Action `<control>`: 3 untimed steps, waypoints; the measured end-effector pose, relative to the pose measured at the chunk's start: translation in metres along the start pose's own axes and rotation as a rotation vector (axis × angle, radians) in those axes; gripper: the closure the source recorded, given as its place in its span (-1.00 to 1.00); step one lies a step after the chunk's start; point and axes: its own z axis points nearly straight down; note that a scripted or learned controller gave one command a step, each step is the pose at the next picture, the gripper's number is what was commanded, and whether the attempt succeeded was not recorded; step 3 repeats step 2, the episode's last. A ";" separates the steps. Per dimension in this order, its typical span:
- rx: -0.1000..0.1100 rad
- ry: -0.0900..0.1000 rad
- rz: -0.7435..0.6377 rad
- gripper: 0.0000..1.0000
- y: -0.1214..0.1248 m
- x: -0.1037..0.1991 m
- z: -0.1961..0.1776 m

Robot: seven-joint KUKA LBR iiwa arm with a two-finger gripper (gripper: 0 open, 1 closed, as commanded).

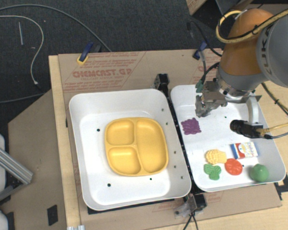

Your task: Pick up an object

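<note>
Inside the left bin (82,140), a yellow tray (136,145); pincer (205,108) state seemingly unreadable.

Yellow tray (136,146), purple grapes (191,126), green ball (258,173), white bins (82,140).

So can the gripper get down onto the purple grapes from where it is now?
Probably yes. The gripper sits just above and right of the purple grapes, which lie alone on bare floor of the right bin, apart from the other toys; nothing stands between them.
</note>
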 end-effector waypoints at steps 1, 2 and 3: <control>-0.001 0.000 0.000 1.00 -0.026 0.056 -0.002; -0.001 0.000 -0.001 1.00 -0.055 0.099 -0.019; -0.001 0.000 -0.001 1.00 -0.055 0.099 -0.019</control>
